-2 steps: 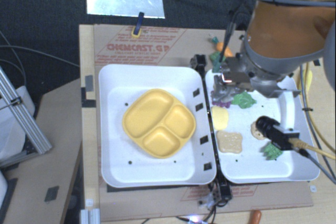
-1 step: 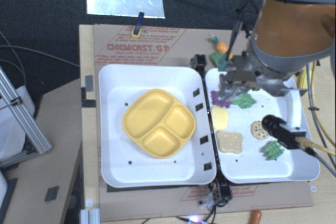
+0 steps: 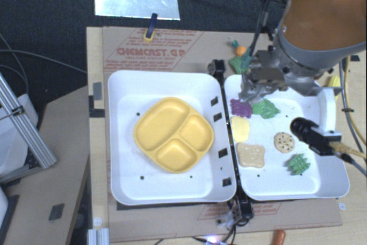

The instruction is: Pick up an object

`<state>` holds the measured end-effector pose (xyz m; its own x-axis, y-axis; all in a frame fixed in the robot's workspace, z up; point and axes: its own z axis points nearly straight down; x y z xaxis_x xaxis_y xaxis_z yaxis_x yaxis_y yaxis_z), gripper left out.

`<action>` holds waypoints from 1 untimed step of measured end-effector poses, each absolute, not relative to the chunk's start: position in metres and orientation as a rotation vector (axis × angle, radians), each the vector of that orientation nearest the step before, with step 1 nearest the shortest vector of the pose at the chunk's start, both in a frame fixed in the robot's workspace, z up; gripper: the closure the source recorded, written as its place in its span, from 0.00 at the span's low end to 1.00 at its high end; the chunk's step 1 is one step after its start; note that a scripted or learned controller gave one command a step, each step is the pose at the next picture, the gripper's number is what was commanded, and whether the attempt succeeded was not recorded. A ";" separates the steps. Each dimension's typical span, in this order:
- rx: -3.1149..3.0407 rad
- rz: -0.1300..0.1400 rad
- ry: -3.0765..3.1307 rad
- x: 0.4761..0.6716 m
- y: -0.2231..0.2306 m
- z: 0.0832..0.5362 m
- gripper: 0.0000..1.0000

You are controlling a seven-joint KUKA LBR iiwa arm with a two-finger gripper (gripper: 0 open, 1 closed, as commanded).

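I count two white bins: the left bin [image 3: 120, 181] and the right bin [image 3: 327, 181]. The left holds one yellow divided plate [image 3: 174, 133]. In the right I see one purple piece [image 3: 241, 107], two green leafy pieces [image 3: 265, 108] [image 3: 298, 164], one pale yellow piece [image 3: 240, 129], one toast slice [image 3: 250, 155] and one cookie [image 3: 283, 142].
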<state>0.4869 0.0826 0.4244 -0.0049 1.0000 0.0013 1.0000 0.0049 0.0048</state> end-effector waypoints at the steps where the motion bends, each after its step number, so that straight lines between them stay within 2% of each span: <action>1: 2.221 0.003 2.219 0.487 0.058 0.425 1.00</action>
